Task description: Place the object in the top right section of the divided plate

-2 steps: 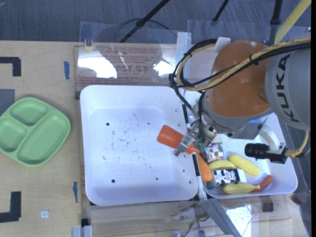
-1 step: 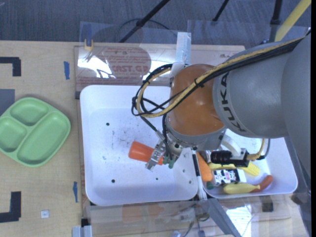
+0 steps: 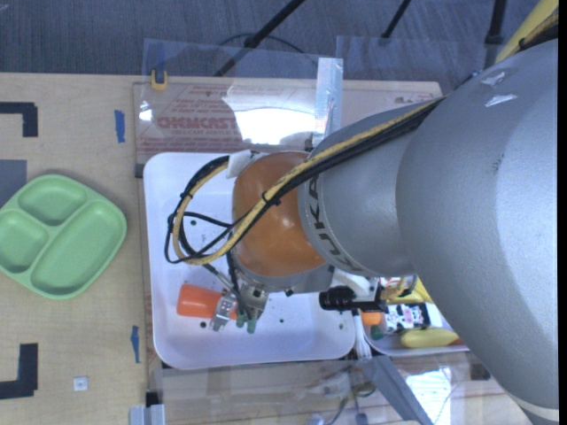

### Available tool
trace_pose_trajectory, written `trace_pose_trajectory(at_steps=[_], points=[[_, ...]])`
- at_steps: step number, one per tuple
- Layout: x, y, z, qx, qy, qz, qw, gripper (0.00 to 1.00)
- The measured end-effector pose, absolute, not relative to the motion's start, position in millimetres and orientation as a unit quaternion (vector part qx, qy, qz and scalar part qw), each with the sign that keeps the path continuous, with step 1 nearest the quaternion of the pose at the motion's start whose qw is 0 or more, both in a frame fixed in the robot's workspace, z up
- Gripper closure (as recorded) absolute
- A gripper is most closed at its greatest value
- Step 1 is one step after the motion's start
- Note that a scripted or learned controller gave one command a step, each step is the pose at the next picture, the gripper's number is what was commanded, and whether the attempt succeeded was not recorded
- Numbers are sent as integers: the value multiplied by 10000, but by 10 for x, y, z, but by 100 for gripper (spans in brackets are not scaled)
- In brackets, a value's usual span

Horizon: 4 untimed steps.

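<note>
The orange object (image 3: 197, 301), probably the thing to be moved, lies on the floor of the left white bin (image 3: 164, 237), near its lower left corner. The gripper (image 3: 239, 312) hangs just beside it on the right, tips pointing down at the bin floor, and whether it is apart or together cannot be told from this angle. The object does not sit between the tips, so nothing is held. The green divided plate (image 3: 60, 235) rests on the wooden bench, well to the left of the bin and outside it. The risk, as I judge it, is a closing that misses or nudges the object toward the bin wall, since the tips stand beside it rather than over it.
</note>
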State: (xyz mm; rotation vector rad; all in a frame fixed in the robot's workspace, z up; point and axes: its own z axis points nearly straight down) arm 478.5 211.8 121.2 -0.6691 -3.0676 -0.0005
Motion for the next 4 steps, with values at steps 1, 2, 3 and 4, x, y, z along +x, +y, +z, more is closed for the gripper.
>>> trace_pose_trajectory(at_steps=[1,2,3,4], points=[[4792,2241,1040,-1544,-9880,-1,9,100],[4845,2224,923,-381,-9993,-12,-57,100],[4865,2221,925,174,-9998,-16,-92,100],[4891,2227,929,873,-9961,-14,-123,100]])
